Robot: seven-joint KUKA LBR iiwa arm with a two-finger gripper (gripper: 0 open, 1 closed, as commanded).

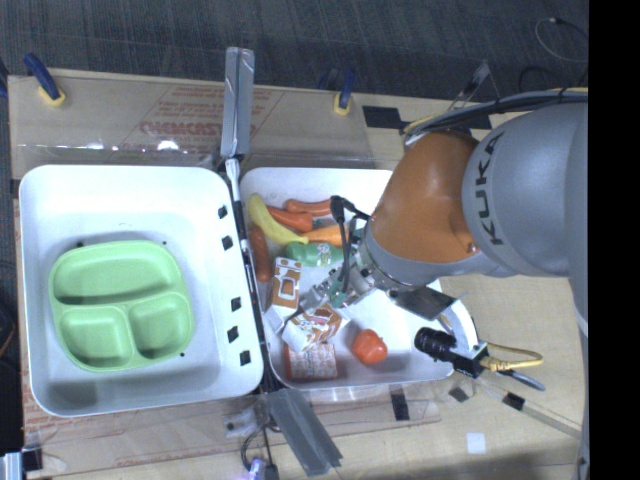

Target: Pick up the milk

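We look down on two shallow white bins, and our grey arm with its orange wrist band (432, 203) reaches in from the right over the right-hand white bin (300, 380). The two-finger gripper (338, 290) hangs low among the clutter there, and whether it is open or closed on anything we cannot tell, since the wrist and the objects crowd it. Just to its left lies what we take to be the milk, a small white-and-orange printed carton (286, 284), with its long axis running roughly up and down the view, near the bin's left wall. A second, similar orange-and-white carton (313, 346) lies below it towards the near wall, so we are not certain which of the two is the milk. Above them sit a yellow plastic banana (268, 218), an orange carrot-like piece (305, 208) and a green item (318, 253); a red-orange tomato-like ball (368, 346) rests to the lower right. The left-hand white bin (40, 268) holds a light green divided tray (120, 303). We judge the coming move turns on shifting the gripper slightly left and closing across the carton's short width.
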